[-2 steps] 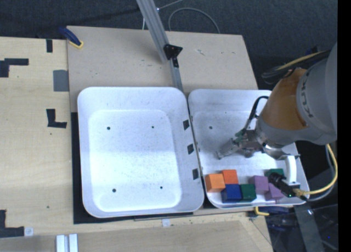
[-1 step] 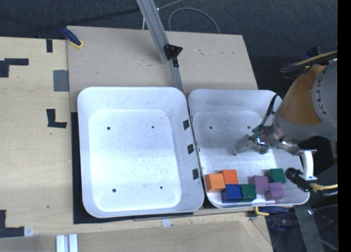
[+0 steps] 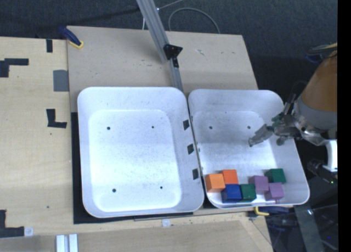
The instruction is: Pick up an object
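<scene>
Hovering at three o'clock, the gripper [image 3: 258, 138] – finger state unreadable – faces light, rigid blocks [image 3: 245, 185]: pinch flat opposite faces.

Metal pole [image 3: 149, 12], looped wire [image 3: 193, 12], blue-yellow clamp [image 3: 72, 36]

No legible text (anywhere)

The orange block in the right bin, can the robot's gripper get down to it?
Probably yes. The orange block lies uncovered at the cluster's left end; the gripper hangs above bare bin floor. A blue block crowds it.
</scene>
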You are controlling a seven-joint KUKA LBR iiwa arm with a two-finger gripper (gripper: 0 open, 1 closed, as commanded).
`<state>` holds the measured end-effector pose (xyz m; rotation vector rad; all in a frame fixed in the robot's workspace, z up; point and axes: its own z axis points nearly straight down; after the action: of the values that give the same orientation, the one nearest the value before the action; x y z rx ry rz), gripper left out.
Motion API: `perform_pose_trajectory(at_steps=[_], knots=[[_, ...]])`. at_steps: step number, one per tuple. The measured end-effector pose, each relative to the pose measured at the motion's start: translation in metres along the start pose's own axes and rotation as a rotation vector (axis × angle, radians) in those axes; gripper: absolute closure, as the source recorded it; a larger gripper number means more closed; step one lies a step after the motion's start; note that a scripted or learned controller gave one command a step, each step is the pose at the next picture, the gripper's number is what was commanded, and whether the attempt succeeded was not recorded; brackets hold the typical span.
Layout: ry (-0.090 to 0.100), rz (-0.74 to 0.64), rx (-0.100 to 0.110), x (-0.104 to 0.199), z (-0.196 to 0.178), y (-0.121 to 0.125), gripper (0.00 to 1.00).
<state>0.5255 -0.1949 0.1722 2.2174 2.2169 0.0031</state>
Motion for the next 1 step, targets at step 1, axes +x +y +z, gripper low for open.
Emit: perform_pose_trajectory(at_steps=[1], knots=[[-0.001,-0.003,-0.004,-0.0121,-0.1587,0.0687,0.00]])
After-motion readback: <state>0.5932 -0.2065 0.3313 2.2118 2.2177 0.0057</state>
